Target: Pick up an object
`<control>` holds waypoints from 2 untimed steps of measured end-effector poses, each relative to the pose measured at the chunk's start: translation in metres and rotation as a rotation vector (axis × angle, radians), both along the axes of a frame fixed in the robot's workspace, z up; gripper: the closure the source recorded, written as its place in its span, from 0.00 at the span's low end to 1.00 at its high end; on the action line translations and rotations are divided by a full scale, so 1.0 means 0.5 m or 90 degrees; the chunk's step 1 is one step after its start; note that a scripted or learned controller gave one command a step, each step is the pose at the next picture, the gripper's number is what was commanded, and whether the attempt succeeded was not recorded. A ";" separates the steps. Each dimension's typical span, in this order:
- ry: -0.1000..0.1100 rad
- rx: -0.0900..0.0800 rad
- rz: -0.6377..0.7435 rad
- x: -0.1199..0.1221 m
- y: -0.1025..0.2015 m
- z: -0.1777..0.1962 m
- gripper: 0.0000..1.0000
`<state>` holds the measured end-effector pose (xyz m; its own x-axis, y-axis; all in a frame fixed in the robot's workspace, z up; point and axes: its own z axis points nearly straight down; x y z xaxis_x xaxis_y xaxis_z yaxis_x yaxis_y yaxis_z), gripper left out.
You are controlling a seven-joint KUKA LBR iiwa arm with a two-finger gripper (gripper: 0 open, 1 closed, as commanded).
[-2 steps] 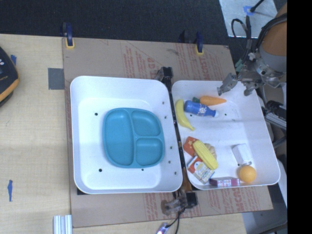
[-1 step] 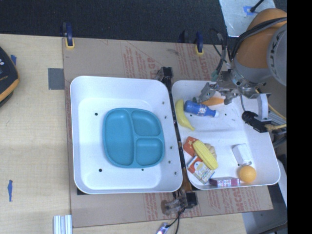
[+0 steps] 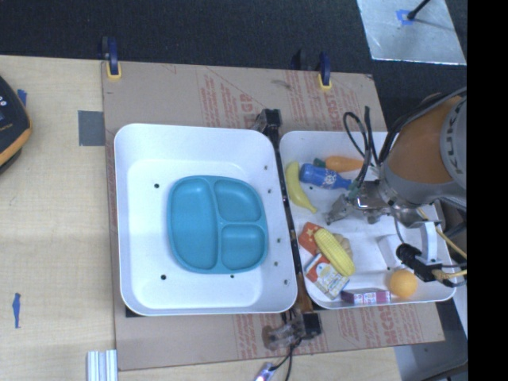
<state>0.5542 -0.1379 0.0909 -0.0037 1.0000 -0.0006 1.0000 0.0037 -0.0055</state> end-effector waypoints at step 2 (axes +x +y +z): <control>0.009 0.003 0.002 0.197 0.000 -0.003 0.00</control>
